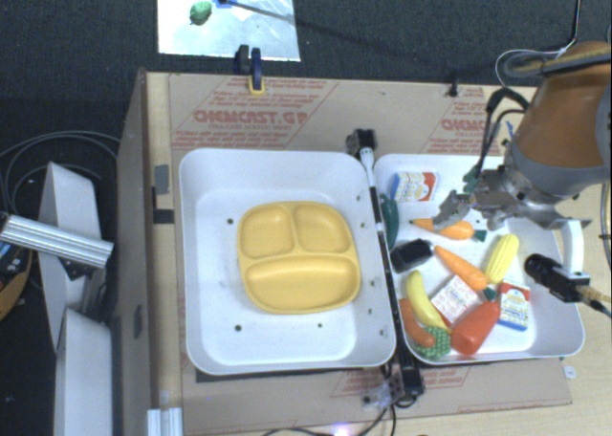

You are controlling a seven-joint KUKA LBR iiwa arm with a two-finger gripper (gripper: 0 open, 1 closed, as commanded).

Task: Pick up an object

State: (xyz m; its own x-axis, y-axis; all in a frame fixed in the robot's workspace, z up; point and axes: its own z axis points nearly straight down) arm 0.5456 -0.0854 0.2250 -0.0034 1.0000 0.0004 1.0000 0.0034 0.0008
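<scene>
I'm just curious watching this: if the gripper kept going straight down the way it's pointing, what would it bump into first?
Most likely the small orange carrot lying right under the gripper in the right bin, though height is hard to judge from above.

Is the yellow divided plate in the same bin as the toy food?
No, the yellow divided plate lies alone in the left bin, while the toy food, such as the corn, lies in the right bin.
</scene>
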